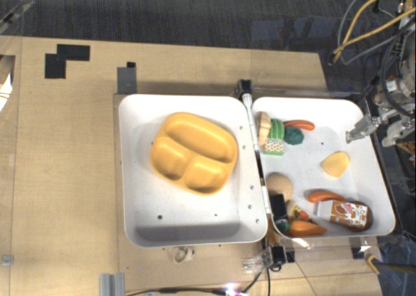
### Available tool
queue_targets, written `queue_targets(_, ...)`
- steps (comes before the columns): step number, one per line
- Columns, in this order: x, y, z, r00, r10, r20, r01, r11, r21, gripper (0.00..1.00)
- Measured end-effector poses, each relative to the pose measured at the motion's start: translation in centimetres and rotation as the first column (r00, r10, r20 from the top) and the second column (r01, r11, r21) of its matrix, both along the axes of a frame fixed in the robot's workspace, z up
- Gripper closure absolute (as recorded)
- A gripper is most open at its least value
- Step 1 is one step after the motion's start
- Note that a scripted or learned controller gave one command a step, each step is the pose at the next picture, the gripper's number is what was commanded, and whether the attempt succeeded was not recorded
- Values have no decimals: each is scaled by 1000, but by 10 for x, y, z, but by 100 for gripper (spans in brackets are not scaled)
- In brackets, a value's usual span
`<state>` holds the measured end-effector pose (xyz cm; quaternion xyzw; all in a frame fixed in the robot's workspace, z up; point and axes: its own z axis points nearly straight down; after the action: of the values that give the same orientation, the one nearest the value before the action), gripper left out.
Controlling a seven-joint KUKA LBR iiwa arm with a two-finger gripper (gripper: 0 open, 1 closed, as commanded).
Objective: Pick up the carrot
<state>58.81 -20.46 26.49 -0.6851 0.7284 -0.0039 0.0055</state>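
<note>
Carrot in the right bin, claw at the bin's far right edge.
The carrot [305, 228] lies at the near-left corner of the right bin [338, 111], beside a brown bottle [344, 214]. Whether the claw [376, 125] is open or closed, I cannot tell.

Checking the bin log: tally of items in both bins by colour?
Yellow: 2, big bread loaf, small wedge
Orange/red: 3, carrot, two sausages
Green: 2, corn, green lump
Tan: 1, ball
Brown: 1, bottle
Total: 9
</note>
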Motion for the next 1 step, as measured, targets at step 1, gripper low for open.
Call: queue_targets(1, 13, 0, -82, 950, 313, -8, -313, 950, 2, 0)
